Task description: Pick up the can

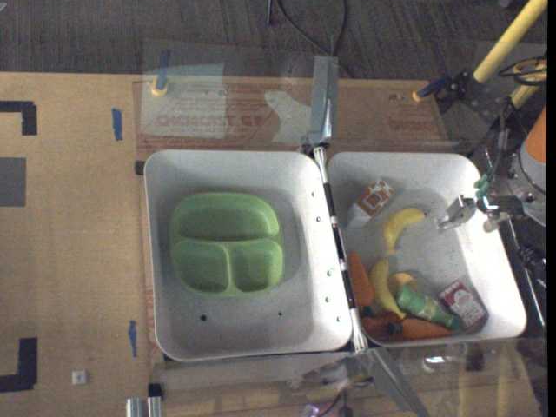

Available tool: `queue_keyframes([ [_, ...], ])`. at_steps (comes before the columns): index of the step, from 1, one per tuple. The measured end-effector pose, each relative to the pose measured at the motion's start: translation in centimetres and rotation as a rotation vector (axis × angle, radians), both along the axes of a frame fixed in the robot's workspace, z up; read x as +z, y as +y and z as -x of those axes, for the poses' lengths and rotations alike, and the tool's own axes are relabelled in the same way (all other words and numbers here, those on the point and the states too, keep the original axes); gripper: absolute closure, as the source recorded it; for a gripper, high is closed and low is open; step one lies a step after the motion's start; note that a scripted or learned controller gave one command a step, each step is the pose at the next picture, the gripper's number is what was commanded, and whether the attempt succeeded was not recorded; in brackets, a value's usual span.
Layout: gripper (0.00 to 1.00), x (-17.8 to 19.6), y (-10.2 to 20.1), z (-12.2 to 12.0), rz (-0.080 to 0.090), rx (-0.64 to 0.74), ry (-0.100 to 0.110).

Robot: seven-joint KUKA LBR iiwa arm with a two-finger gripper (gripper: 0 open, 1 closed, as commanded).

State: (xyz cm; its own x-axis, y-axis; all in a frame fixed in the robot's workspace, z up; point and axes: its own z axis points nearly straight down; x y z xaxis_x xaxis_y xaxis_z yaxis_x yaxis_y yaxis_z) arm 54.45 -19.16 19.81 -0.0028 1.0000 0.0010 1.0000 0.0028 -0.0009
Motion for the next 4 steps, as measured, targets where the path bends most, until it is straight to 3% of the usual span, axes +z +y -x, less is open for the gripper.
queue_keyframes([
  [1,0.0,-10.2,-2.3,-1.8,-0.002,0.083,-0.006],
  [2,1.0,-9.2,-2.5,-1.7,0.0,0.079,-0.007],
  [3,1.0,-4.1,-3.1,3.3,0.0,0.058,0.0],
  [4,1.0,-11.0,-3.3,-4.0,0.006,0.096,-0.01],
])
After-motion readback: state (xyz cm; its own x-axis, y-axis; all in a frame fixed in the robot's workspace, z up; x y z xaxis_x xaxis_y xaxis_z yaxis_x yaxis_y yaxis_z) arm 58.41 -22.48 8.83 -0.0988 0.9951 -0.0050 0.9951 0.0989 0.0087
